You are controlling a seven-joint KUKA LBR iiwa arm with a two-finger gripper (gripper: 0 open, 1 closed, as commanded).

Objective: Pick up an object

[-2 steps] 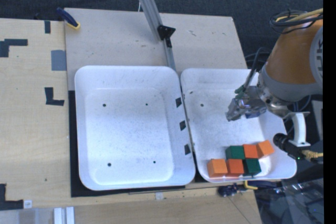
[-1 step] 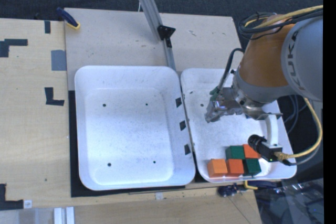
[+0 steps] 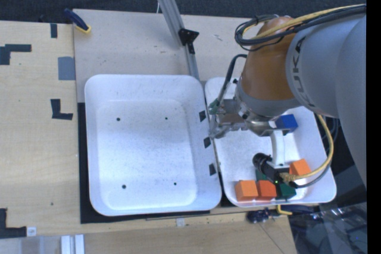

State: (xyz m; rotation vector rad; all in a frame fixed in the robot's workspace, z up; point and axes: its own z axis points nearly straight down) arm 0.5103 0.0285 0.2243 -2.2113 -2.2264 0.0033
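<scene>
The right bin (image 3: 318, 190) holds several small blocks. Two orange blocks (image 3: 245, 189) (image 3: 266, 189) lie side by side near its front rim, and a third orange block (image 3: 299, 168) sits to their right. A dark green piece (image 3: 287, 191) lies between them. A blue block (image 3: 287, 122) shows just beyond the wrist. My gripper (image 3: 221, 123) hangs over the left part of the right bin, close to the wall shared with the left bin. It is apart from all the blocks. The grey arm and its orange band cover the far half of this bin.
The left bin (image 3: 143, 146) lies beside the right one, their rims touching. A slanted metal rail (image 3: 169, 3) runs from the top down to the bins' far edge. A blue and yellow tool (image 3: 78, 20) lies at the bench's back left.
</scene>
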